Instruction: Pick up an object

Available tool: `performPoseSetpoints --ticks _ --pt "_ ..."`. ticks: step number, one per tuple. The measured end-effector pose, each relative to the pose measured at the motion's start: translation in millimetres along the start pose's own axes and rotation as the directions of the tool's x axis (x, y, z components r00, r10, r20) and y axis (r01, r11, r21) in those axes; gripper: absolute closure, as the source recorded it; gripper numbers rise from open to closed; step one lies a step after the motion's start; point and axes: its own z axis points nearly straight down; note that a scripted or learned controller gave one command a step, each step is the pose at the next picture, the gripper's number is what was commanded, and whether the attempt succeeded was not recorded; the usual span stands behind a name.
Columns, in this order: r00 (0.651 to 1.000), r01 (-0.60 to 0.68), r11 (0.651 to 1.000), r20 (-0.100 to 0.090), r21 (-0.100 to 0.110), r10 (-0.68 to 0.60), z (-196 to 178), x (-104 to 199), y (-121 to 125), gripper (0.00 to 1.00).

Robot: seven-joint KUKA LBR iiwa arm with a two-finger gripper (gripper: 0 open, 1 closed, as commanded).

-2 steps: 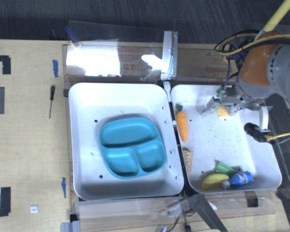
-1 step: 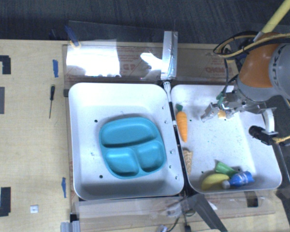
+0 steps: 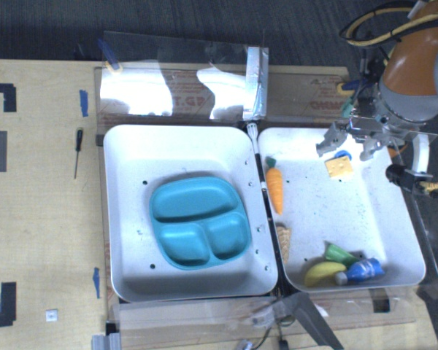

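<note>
Nearest the lens: small yellow cheese-like wedge (image 3: 339,167) with holes, lying on the floor of the right white bin (image 3: 394,217), directly under the claw (image 3: 348,144). Claw fingers stand apart, straddling the wedge from above, nothing between them; a blue bit peeks just beside the wedge's top edge, can't tell what it is. Judgement: wedge is the pick target. Looks like light hollow plastic, stiff, smooth, so slippery but not fragile; grip across its two flat faces, low down, firm enough that it doesn't squirt out. Outward from the claw: orange plastic carrot with green top (image 3: 274,185) off to the claw's left, against the bin divider. Farther toward the bin's near corner, well apart from the claw: a cluster of a green plastic piece (image 3: 340,254), a yellow banana-shaped toy (image 3: 324,271) and a blue bottle-like toy (image 3: 363,270), touching each other, awkward to pick singly. Beyond the divider, the left white bin (image 3: 124,152) holds a teal three-compartment plastic tray (image 3: 199,221).
</note>
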Motion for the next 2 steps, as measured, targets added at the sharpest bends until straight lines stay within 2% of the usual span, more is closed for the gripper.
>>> performPoseSetpoints --ticks 1,2 --pt "0.999 0.053 0.999 0.001 0.01 -0.053 69 -49 31 0.0" --pt "0.999 0.042 0.999 0.0 0.001 -0.042 139 -65 29 0.0"
